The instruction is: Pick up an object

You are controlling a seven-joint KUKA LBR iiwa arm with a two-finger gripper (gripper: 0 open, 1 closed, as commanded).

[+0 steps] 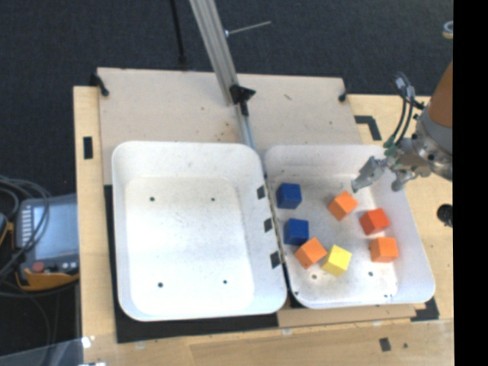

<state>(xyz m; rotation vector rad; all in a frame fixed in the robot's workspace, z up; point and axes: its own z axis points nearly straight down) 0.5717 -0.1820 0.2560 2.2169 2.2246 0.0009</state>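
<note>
Orange cube (343, 204), small and solid, sits in the right white bin (412, 280), just below the two-finger gripper (381, 175) | fingers spread, grasping nothing | you lower squarely over it, avoiding the red cube (374, 221) close beside.

The tool (383, 175), seemingly open, hangs above 7 blocks in the right bin (412, 280).
</note>
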